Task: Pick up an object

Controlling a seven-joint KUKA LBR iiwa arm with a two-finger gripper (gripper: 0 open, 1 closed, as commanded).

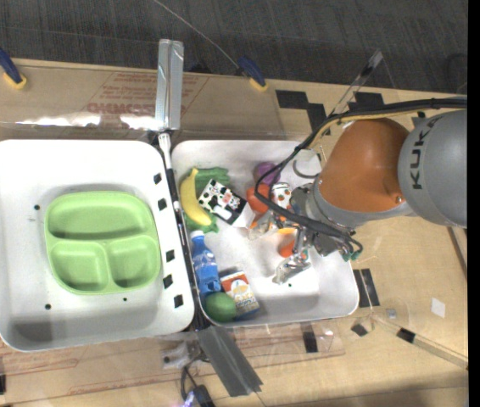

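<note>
The arm's orange band (360, 168) hangs over the right side of the right bin (333, 299). My gripper (293, 267) points down and to the left, low over the bin's floor, next to a small orange piece (285, 243). Left of it lie a yellow banana (190, 198), a black-and-white patterned block (220, 198), a blue bottle (204, 265), a green ball (219, 305) and an orange-and-white carton (242, 292). A purple object (265, 173) and an orange-red toy (262, 203) sit at the wrist's upper left, partly hidden by it.
The left bin (11, 227) holds a green divided tray (102, 241). A metal bar (170, 83) stands upright behind the wall between the bins. Black cables (342, 121) loop over the arm. Cardboard covers the bench around the bins.
</note>
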